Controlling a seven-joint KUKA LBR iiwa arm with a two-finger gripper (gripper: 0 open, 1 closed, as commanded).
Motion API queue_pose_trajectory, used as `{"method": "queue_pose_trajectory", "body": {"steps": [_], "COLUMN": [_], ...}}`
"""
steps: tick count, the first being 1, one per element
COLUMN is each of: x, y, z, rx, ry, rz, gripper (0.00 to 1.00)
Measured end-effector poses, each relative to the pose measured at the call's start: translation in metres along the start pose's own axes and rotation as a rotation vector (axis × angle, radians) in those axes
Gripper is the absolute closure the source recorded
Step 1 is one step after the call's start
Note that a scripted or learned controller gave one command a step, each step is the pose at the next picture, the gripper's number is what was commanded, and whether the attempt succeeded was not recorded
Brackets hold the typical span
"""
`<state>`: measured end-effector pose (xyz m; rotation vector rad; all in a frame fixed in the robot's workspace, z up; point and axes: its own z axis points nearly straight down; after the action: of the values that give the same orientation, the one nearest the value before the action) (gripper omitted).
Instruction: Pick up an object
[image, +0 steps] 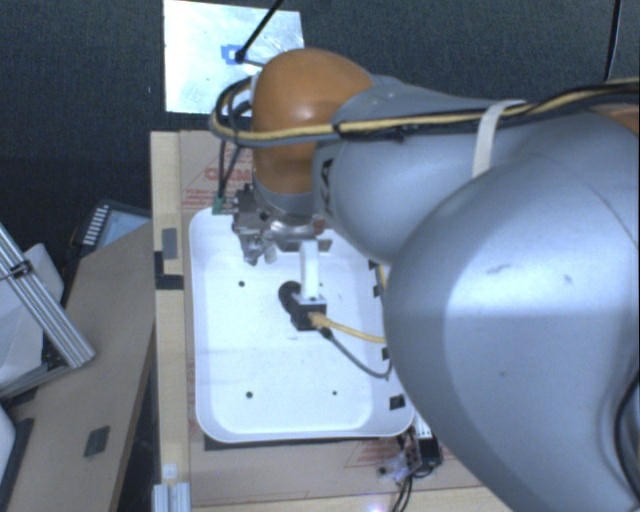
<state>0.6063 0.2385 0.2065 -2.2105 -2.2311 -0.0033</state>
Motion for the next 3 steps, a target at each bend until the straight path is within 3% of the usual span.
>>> {"method": "queue_pose_trajectory", "body": {"steps": [1, 2, 3], "x": [-0.005, -0.005, -0.004], "y": [0.057, 0.061, -0.017], "z": [0.040, 0.100, 0.124], "rx": [-0.004, 0.004, 0.008], "ry": [-0.002, -0.003, -0.003], "rz": [0.004, 0.004, 0.008], "gripper": [1.00, 1.00, 1.00]}}
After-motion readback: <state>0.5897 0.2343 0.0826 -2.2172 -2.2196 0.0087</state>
